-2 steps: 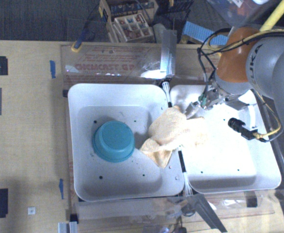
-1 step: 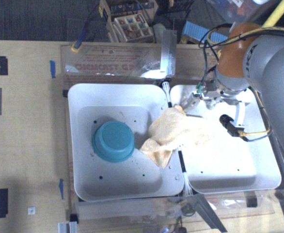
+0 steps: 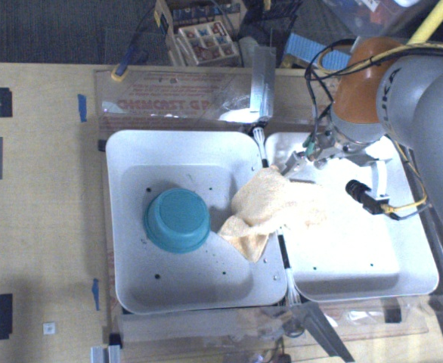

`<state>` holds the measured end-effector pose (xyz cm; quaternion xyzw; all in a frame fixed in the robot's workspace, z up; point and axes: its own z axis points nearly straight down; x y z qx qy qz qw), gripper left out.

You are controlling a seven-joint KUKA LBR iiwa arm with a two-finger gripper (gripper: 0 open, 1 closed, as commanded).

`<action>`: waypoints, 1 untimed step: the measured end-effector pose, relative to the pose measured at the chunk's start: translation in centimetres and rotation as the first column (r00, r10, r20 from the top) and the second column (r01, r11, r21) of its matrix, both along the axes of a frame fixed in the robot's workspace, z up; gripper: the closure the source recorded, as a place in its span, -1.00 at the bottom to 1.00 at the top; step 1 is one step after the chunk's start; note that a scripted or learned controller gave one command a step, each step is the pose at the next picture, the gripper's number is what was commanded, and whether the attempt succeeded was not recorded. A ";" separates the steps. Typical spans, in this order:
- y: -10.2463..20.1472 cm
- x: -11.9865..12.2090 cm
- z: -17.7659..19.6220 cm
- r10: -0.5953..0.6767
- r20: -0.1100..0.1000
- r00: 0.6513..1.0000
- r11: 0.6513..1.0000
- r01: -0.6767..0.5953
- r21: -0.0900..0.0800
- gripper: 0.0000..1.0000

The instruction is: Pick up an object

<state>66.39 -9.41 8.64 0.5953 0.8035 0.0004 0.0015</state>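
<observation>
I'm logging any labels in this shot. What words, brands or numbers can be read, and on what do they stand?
No text reads with certainty.
Clear plastic sheet behind the bins: red lettering, too blurred to read.
Box on the floor above it: printed panels, too small to read.
Teal bowl, cloth, white bins and gripper: no markings visible.

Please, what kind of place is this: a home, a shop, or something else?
Probably a robotics lab or test bench. A grey arm with cables reaches over two white bins, which hold a teal bowl and a beige cloth. Tape marks sit on the wooden bench.
</observation>
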 end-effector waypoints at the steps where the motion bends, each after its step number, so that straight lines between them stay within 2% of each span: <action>1: 0.0 0.1 0.8 0.000 0.000 1.000 1.000 0.000 0.001 1.00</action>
